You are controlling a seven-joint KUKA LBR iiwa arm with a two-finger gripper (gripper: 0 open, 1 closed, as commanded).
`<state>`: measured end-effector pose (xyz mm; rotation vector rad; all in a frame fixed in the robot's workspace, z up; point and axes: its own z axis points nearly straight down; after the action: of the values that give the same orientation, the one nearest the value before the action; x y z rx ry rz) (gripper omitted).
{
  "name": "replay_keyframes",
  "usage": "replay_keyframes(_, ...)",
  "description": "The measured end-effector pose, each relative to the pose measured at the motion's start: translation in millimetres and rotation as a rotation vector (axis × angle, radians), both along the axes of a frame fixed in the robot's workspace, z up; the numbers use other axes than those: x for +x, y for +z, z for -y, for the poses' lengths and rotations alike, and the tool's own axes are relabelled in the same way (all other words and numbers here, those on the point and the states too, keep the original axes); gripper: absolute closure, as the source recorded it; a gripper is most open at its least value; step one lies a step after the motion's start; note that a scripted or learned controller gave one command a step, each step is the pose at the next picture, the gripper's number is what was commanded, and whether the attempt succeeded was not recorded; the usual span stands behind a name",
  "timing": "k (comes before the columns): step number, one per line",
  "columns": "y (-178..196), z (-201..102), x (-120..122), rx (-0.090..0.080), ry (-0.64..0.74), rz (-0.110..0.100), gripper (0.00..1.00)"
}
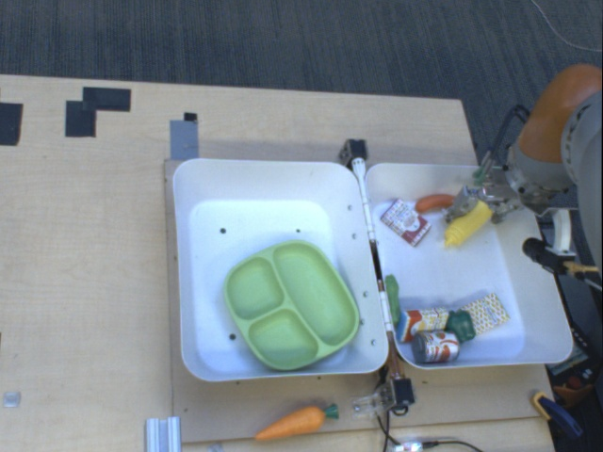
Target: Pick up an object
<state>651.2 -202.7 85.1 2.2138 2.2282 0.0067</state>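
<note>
While the pincer [474,205] sits over the yellow bottle [467,223], the lift could still come up empty.

Well left of the pincer lies a green divided plate [290,304] in the left bin [203,191]; nearer left, a red-and-white packet [404,221] and an orange sausage [434,201] crowd the bottle. How wide the pincer stands I cannot tell; a glancing close might skid the bottle or catch the sausage.

One fixed overhead view, slanting down over both bins [188,281]
</note>
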Motion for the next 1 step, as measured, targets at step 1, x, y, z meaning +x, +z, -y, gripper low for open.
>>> replay_keyframes(1, 15.0, 0.4, 3.4, -0.005, 0.005, 0.011, 1.0)
